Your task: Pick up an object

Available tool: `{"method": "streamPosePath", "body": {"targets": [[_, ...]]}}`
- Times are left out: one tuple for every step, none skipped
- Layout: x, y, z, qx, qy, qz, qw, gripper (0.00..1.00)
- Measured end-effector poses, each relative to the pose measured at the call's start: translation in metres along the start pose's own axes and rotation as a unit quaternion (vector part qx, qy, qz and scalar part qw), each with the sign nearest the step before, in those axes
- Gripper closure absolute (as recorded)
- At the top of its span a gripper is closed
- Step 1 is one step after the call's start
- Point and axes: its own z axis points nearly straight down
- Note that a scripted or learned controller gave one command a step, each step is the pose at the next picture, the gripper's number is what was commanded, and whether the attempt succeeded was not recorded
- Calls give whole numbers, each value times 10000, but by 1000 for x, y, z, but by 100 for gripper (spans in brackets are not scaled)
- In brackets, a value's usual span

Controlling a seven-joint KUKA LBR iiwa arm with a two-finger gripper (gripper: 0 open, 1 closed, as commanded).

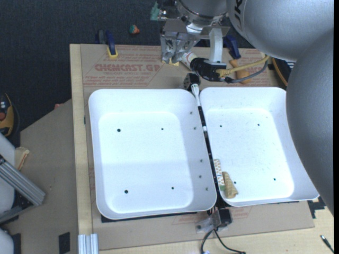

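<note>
A small tan, lumpy object [229, 184] lay in the right-hand shallow white plastic bin [275, 142], against that bin's near-left corner. The metal two-finger claw [172, 52] hung well apart from it, past the bin's far rim over the brown tabletop [132, 67]. Whether the claw was clenched could not be told; the grey arm [296, 36] cut off the bin's right edge.

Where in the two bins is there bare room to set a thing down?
The left bin floor shows bare between its walls. The right bin is bare too, except its near-left corner, where a small tan object lies by the divider.
</note>
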Motion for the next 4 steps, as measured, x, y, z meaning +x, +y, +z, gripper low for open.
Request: {"method": "streamPosePath", "body": {"targets": [[75,-5,75,96,5,-68,9999,100],[-33,-25,8,25,-10,17,10000,100],[73,-55,69,97,14,-85,9999,100],[-18,-93,10,45,-2,7,10000,100]]}}
